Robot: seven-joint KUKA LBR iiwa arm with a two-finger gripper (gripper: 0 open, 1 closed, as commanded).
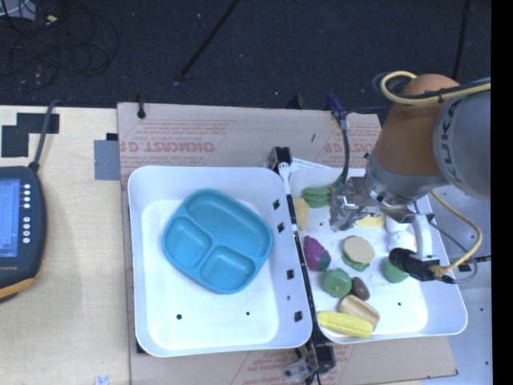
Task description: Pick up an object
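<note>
My gripper hangs over the upper middle of the right bin, its metal fingers pointing down just above the bin floor. Below it lie play-food pieces: a purple eggplant, a tan round slice, a green round piece, a small brown piece, a bread-like piece and a yellow corn cob. A green piece and a pale yellow piece lie to the gripper's left. I see nothing between the fingers.
The left bin holds a blue divided plate. A green object lies at the right bin's right side, and a yellow slice sits beside the gripper. A teach pendant rests at the far left of the bench.
</note>
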